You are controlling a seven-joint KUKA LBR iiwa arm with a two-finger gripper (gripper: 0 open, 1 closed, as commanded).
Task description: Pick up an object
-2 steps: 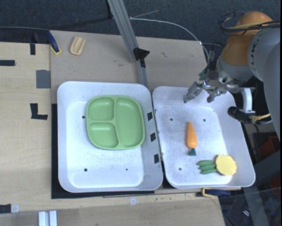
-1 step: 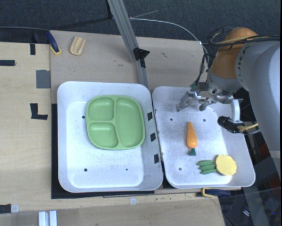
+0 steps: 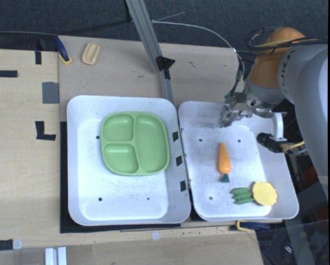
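**Arm Hangs Over the Right Bin**

Closest to us, in the right bin, a yellow toy lies near the front corner. A green toy touches its left side. A bit farther back, in the middle of that bin, lies a toy carrot, pointing away from us. The left bin holds a green plate with three sections. Farther back, the gripper hangs over the far edge of the right bin, well apart from the carrot. Nothing shows between its fingers, and I cannot tell if they are apart or together.
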